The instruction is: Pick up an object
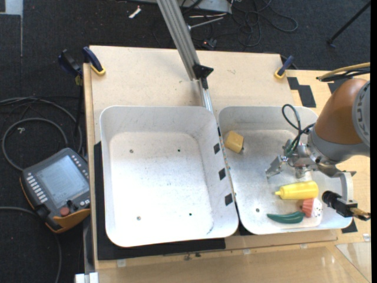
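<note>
1. My pincer (281, 165) hangs at centre right of the frame, fingers apart, clamped on nothing.
2. The yellow bottle (296, 190) lies just below it, long axis left to right.
3. The yellow block (234, 141) sits up-left.

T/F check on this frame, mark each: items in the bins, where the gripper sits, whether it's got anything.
1. All loose objects lie in the right bin. True.
2. The yellow block lies in the left bin. False: it sits in the right bin, near the divider.
3. The gripper is above the right bin. True.
4. The gripper holds the yellow bottle. False: the bottle lies on the bin floor below the gripper.
5. The green pepper lies by the near edge of the right bin. True.
</note>
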`<state>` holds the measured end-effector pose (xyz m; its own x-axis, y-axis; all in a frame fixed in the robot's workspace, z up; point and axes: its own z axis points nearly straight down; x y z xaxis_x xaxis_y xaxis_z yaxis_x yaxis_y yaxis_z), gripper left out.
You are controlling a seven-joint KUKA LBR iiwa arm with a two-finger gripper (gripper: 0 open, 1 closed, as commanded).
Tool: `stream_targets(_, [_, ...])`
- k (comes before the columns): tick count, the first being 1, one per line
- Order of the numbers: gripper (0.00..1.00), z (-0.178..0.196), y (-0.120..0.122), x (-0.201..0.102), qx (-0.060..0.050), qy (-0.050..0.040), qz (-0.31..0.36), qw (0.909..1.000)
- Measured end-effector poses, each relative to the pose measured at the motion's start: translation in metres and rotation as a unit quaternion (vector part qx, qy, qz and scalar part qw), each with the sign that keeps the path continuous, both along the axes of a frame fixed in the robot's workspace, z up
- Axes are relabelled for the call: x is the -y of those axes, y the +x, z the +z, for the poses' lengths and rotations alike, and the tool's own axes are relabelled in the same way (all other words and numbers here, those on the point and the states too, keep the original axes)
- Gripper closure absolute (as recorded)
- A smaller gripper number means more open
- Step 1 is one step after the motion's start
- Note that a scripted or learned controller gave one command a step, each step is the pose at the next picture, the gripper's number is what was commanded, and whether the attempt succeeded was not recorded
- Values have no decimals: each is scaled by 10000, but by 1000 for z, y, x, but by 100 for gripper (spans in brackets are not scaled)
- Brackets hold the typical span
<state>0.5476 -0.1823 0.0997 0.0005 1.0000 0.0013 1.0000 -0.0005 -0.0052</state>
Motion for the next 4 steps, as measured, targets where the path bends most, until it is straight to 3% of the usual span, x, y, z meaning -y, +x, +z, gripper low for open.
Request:
stream_targets(1, [100, 14, 2, 0, 31, -7, -1, 10000])
stream_targets(4, [100, 161, 4, 0, 62, -21, 19, 10000])
